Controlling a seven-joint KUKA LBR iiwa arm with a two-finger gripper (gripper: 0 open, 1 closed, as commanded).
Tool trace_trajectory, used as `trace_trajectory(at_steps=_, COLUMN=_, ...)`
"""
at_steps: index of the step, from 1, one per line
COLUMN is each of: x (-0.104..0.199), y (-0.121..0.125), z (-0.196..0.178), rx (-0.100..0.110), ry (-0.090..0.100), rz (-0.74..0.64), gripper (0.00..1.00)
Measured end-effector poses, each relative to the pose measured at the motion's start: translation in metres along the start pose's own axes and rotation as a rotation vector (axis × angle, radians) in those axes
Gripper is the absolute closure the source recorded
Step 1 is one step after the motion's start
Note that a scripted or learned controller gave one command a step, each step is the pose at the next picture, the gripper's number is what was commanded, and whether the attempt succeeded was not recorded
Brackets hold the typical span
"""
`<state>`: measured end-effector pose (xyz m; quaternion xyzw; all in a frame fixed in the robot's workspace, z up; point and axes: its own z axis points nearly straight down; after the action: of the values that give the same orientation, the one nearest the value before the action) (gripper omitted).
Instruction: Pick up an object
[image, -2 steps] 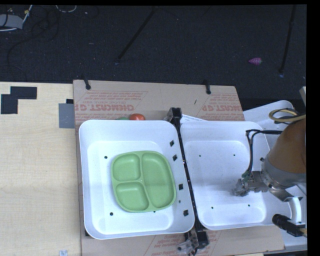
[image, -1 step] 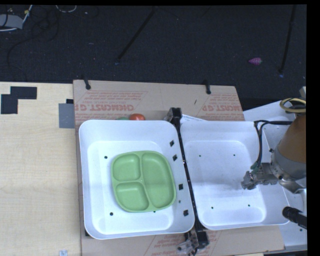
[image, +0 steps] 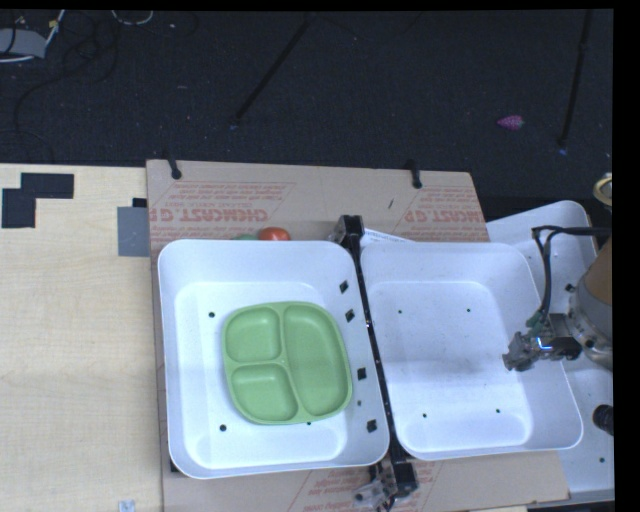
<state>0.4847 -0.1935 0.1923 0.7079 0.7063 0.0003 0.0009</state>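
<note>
Green plate (image: 287, 362) in left bin (image: 190, 290), gripper (image: 522, 355) at rt bin (image: 455, 270) edge

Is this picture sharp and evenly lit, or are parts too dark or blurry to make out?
In the camera view, the green plate and left bin are bright and fairly crisp; the right bin has a soft grey shadow near its middle; the claw is small and smeary, its details unclear; the floor behind the bench is nearly black.
</note>
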Motion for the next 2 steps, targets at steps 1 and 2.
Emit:
trace_trajectory(at_steps=1, x=0.006, y=-0.002, z=-0.060, rx=-0.002, ry=0.000, rz=-0.004, gripper=1.00)
trace_trajectory(at_steps=2, x=0.049, y=0.023, z=-0.056, rx=0.003, ry=0.003, rz=-0.007, gripper=1.00)
